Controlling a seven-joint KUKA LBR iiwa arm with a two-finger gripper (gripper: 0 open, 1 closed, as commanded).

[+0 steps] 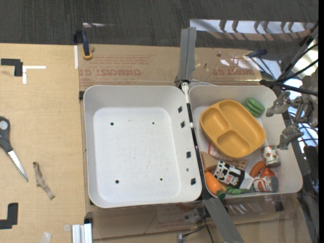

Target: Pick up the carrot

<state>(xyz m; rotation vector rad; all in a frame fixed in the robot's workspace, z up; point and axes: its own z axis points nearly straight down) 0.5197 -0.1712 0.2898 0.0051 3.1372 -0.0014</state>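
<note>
1. Tabletop (40,135): carries a left bin (96,135) and a right bin (291,184), side by side.
2. Yellow divided plate (233,128): in the right bin, toward 12 o'clock.
3. Gripper (283,123): at the right bin's 3 o'clock rim; can't tell how wide it stands.
4. Carrot (215,184): orange body with green top, at the right bin's 7 o'clock corner. It lies toward 7 o'clock from the gripper, long axis roughly 9-to-3, partly under a black-and-white packet (229,174).

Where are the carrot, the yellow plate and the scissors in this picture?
carrot (213,183): camera view, its orange body.
yellow plate (218,116): camera view, bare left compartment.
scissors (14,161): camera view, the blades.
</note>
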